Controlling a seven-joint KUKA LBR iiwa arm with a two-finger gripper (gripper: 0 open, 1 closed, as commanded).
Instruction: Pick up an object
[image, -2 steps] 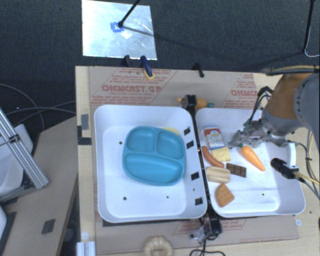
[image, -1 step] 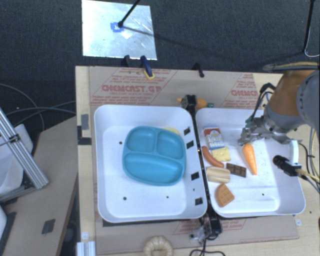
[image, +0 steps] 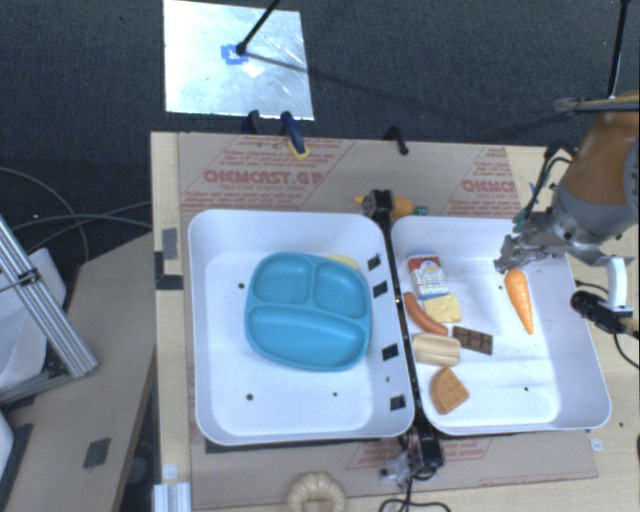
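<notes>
Now jaws (image: 517, 258) atop orange tapered carrot (image: 518, 297); grip state unclear.

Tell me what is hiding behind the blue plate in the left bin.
Something pale yellow peeks out behind the blue plate's far rim, on the left bin floor. The plate covers most of it, so I cannot identify it.

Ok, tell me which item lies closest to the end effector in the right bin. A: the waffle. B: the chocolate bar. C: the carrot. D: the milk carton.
C: the end effector sits at the upper right of the right bin, just above the top end of the carrot; the waffle, chocolate bar and milk carton lie farther left.
</notes>
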